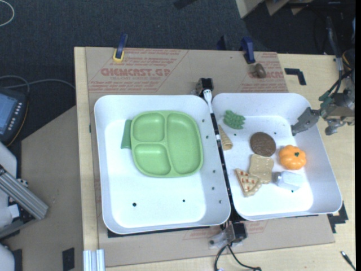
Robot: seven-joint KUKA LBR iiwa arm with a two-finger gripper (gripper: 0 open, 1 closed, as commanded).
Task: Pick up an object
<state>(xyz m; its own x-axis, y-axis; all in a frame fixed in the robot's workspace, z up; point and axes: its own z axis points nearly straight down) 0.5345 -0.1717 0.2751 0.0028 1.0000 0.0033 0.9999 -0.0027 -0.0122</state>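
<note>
The right bin [248, 107] holds several toy foods: a green leafy piece [233, 119], a tan cone [225, 139], a brown round cookie [263, 144], an orange pumpkin [293, 157], a beige cracker [261, 168], a pizza slice [247, 182] and a pale grey-white item [288, 179]. My gripper [316, 125] hangs at the bin's far right rim, up and to the right of the pumpkin and apart from it. It is open, its two grey fingers [303, 121] spread with nothing between them.
The left bin [152, 208] carries a green divided plate [166, 143] lying on a green cloth [126, 135]. Both bins rest on a cardboard sheet [169, 66] held by clamps [119, 49] along the back edge. Cables run at the front.
</note>
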